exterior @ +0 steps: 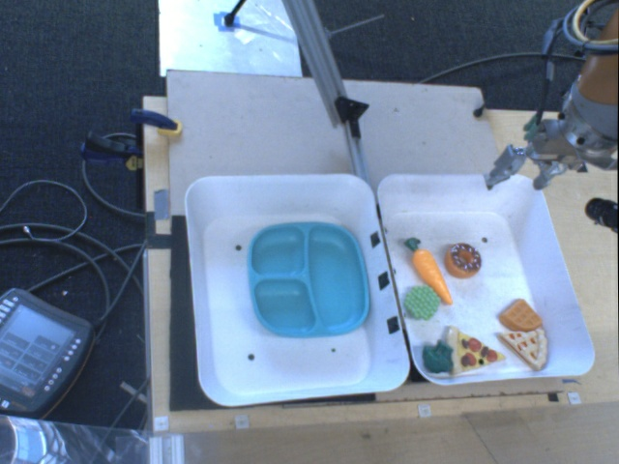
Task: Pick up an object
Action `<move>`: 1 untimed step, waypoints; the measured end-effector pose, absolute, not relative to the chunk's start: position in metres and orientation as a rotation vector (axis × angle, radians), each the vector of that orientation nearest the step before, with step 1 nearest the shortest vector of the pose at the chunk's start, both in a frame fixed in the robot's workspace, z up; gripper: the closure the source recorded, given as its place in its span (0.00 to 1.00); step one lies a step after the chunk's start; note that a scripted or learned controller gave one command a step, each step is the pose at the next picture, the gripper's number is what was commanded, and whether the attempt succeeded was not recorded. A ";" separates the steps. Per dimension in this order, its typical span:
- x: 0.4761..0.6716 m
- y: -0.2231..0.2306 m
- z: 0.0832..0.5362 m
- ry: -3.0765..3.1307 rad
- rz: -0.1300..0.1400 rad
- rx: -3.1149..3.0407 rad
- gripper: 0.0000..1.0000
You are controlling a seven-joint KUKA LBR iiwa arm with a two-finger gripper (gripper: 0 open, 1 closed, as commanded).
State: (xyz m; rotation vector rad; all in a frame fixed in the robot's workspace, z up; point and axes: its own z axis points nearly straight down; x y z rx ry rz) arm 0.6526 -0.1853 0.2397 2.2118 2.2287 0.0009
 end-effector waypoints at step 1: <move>0.652 -0.186 0.240 2.229 0.000 2.211 0.00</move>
